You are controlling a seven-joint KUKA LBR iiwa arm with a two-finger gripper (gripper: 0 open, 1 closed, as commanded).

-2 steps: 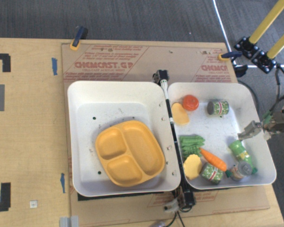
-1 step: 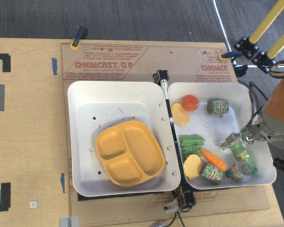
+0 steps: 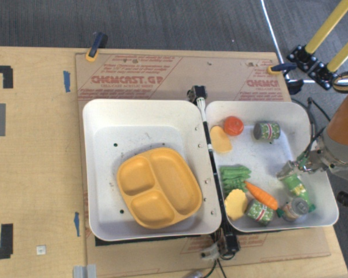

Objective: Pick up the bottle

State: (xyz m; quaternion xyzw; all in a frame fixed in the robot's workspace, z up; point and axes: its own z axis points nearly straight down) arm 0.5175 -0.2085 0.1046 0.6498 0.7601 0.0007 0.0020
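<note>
Right bin (image 3: 322,216), near edge: small can (image 3: 259,211) with green-and-red label lying on its side; beside it, toward my side, a grey-lidded jar (image 3: 294,208). Just behind those: yellow pear-shaped piece (image 3: 235,203), orange carrot (image 3: 261,195) lying aslant, green pea pods (image 3: 234,174). The bottle (image 3: 294,185), green and tilted, lies by the right wall of this bin, directly under my jaws (image 3: 297,168); whether they are apart or closed on it I cannot tell. Farther back: pale yellow piece (image 3: 221,139), red tomato (image 3: 233,125), second can (image 3: 267,131) with green label. Left bin (image 3: 98,155): one yellow three-compartment plate (image 3: 158,186). Both bins rest on the table (image 3: 35,155), on a cardboard sheet (image 3: 162,77) printed in red.
</note>
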